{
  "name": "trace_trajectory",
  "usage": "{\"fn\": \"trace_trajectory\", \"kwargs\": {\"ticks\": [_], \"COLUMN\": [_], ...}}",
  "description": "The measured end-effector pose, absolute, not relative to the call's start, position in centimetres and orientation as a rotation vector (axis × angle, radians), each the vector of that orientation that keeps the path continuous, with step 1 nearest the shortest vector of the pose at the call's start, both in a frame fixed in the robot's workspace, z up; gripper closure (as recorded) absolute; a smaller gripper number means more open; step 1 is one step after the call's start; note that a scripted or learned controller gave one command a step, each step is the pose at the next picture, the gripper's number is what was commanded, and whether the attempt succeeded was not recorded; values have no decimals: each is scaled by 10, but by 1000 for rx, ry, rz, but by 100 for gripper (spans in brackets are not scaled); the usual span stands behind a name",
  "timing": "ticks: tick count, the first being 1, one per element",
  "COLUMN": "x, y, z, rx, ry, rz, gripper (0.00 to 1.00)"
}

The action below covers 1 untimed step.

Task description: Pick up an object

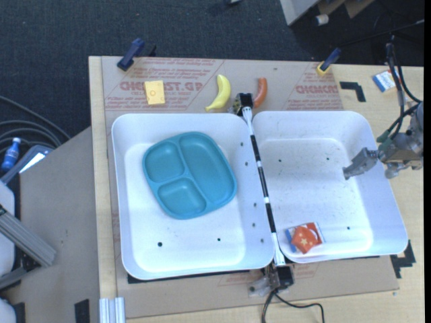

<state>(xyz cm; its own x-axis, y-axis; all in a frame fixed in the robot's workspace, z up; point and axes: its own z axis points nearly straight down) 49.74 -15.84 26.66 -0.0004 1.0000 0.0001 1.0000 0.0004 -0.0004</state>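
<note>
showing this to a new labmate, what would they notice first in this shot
The big blue divided plate in the left bin stands out first. Next, the small orange-red packet at the near corner of the right bin, and the yellow banana on the board behind the bins.

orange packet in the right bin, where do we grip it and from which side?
Judging from the camera view, come straight down on the orange packet and pinch across its narrower width. It lies flat near the right bin's near-left corner, so the walls there crowd a side approach. The gripper sits near the bin's right side.
</note>
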Motion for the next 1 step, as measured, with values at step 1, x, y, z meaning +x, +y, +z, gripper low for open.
{"fn": "trace_trajectory", "kwargs": {"ticks": [1], "x": [478], "y": [-120], "z": [135], "rx": [-2221], "ry": [-2219], "rz": [1], "gripper": [0]}}
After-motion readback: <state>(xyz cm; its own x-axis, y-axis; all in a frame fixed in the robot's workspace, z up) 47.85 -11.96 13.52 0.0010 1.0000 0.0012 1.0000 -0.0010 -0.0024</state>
